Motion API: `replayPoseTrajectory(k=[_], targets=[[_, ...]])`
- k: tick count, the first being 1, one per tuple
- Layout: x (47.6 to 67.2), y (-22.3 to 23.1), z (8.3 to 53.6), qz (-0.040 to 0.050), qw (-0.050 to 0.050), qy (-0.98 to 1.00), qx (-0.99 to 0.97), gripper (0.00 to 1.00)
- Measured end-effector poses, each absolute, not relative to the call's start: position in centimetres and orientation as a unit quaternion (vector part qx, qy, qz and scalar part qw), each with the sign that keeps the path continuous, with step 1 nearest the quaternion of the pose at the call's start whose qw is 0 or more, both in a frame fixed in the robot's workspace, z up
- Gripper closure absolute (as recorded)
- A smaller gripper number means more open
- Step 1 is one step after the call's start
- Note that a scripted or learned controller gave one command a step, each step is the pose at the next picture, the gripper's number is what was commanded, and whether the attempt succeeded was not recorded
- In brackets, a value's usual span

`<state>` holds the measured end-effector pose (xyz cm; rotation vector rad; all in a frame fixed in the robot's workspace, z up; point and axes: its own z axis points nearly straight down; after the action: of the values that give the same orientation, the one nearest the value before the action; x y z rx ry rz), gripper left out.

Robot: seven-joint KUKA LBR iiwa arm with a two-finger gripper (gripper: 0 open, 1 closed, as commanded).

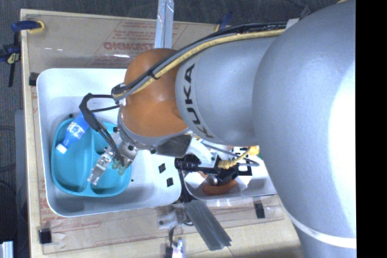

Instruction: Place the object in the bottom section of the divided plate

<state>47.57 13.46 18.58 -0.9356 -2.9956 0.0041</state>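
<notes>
From the overhead camera, the gripper (104, 167) is seen low over the blue divided plate (66, 175) in the left bin (45, 93). Whether anything is clamped cannot be told. A small bottle (71, 133) is seen lying in the plate's upper-left section, apart from the gripper.

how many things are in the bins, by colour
Blue: 2, the divided plate and a small bottle lying in its upper part
Brown: 1, a rounded thing in the right bin, mostly hidden by the arm
Total: 3
</notes>
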Motion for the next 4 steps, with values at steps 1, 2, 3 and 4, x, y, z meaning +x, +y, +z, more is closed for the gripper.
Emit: replayPoseTrajectory(k=[1,2,3,4], targets=[[47.7,6.2,39.5,-0.0004,-0.001,-0.910,-0.415,0.00],[47.7,2.2,26.4,0.0002,-0.001,-0.953,-0.303,0.00],[47.7,-1.9,24.7,0.0003,0.001,-0.979,-0.204,0.00],[47.7,-8.2,41.8,0.0008,-0.003,-0.995,-0.102,0.00]])
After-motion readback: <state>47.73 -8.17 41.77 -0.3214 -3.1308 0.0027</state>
